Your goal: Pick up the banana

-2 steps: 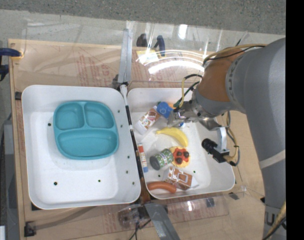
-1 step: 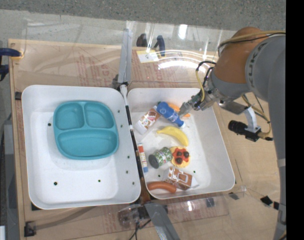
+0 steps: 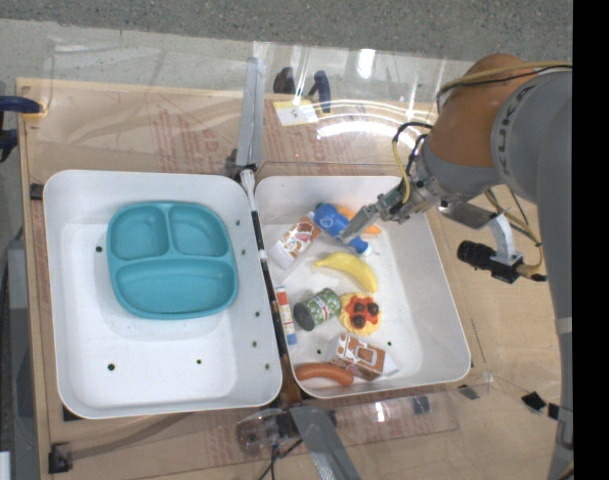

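Note:
The yellow banana lies in the middle of the right white bin, curved, with its tip pointing right. My gripper reaches in from the right and hangs low just above and behind the banana, close to a blue object. Nothing shows between it and the banana, which rests on the bin floor.
The right bin also holds a small white carton, a dark green can, a yellow-and-red toy, a brown packet and a sausage. A teal divided plate sits in the left bin.

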Motion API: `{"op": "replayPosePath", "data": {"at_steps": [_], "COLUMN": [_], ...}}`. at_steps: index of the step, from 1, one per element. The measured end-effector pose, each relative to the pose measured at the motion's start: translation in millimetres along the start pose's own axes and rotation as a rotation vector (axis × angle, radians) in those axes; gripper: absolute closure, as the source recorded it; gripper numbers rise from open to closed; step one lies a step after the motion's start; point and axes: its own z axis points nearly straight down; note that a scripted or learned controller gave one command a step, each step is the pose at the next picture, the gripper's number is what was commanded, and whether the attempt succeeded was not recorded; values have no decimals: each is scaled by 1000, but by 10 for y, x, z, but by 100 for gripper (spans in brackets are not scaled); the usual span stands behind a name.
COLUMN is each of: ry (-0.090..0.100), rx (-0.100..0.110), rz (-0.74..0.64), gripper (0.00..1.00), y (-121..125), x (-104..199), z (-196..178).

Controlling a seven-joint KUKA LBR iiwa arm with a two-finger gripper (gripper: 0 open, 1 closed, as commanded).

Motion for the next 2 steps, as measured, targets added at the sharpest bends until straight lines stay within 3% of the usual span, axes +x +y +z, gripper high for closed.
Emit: {"op": "replayPosePath", "data": {"at_steps": [1, 2], "ry": [3, 1], "rx": [4, 3], "rz": [163, 162], "gripper": [0, 100], "y": [-624, -632], "x": [100, 82], "z": [780, 667]}}
